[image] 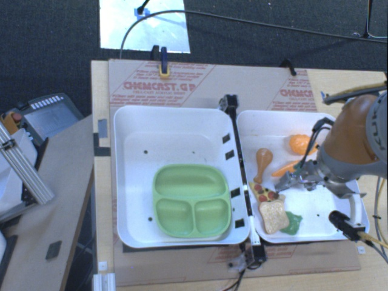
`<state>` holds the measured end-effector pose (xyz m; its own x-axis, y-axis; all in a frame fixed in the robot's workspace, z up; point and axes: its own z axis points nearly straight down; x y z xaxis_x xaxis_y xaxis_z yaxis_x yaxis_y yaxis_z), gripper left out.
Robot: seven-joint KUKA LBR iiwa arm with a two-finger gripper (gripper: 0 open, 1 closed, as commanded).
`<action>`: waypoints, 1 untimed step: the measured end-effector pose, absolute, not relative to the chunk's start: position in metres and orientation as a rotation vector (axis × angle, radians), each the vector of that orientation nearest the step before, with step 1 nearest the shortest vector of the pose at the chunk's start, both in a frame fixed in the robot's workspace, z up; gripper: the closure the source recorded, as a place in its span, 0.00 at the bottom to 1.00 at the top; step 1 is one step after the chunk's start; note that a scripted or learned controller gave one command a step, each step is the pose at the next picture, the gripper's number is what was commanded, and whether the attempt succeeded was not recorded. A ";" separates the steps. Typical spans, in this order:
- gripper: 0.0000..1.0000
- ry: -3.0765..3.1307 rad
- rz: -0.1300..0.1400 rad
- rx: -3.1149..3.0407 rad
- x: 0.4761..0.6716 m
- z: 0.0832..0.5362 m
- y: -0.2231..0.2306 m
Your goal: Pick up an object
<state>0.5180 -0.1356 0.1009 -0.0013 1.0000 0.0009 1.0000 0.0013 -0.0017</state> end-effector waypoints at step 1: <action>0.00 -2.225 -0.003 -2.225 0.520 0.085 -0.136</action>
